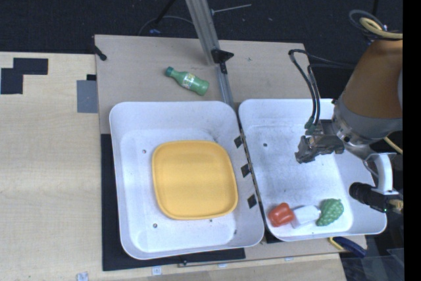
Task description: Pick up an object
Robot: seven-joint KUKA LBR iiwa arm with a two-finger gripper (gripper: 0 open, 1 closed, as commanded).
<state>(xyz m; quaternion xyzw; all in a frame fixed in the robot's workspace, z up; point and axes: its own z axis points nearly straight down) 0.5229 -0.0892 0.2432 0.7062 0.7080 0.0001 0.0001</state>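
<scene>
Robot hand (pixel 308 153) above the right shallow white bin (pixel 283 122), grip state unclear.
Red pepper-shaped toy (pixel 281 214), small white block (pixel 306 215) and green grape-like cluster (pixel 331 211) lie along that bin's near edge.

No legible text, label or number anywhere.

The arm (pixel 371 85) reaches in from the right, its gripper (pixel 308 149) pointing down and left at mid-depth.
</scene>
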